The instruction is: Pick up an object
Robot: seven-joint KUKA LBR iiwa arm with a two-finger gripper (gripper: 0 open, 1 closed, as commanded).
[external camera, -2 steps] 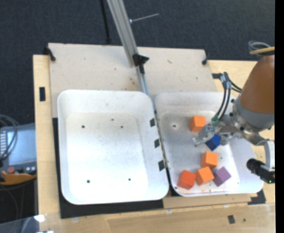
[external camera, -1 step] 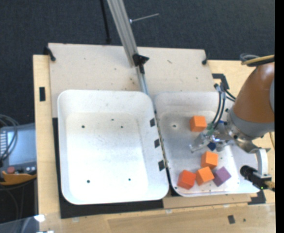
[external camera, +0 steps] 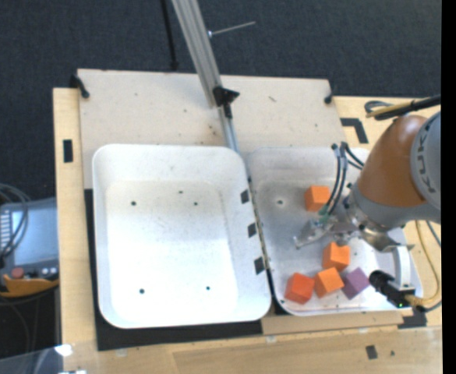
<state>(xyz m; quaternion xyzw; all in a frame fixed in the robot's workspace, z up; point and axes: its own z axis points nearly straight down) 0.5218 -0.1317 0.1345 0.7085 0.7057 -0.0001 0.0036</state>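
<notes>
Arm is reaching in from the right over the right bin [external camera: 278, 170], wrist with the orange band sitting above the bin's right half. Gripper [external camera: 315, 233] is hanging low over the bin floor, roughly mid-bin, its grey fingers pointing left. Finger state: cannot tell; the metal parts are blurring against the speckled white floor. Nothing is showing between the fingers, so no grasp is being recorded.

Candidate objects are all lying in the right bin:
- orange cube [external camera: 317, 198], far of the gripper, near it but apart
- orange block [external camera: 337, 254], just right and near of the gripper, close beside the fingertips
- orange block at the near wall [external camera: 329, 280], touching or almost touching the next two
- red-orange block [external camera: 299, 287], leftmost of the near row
- purple block [external camera: 355, 282], rightmost of the near row

Left bin [external camera: 173, 158] is holding nothing pickable as far as the view shows.

Judgement on progress: approach is looking largely done, with the gripper down among the blocks; closing on one block and lifting it clear are both remaining. Every block is resting on the bin floor, so the pick itself is not yet done. Likeliest target is looking like the block just beside the fingertips, though this is not certain
</notes>
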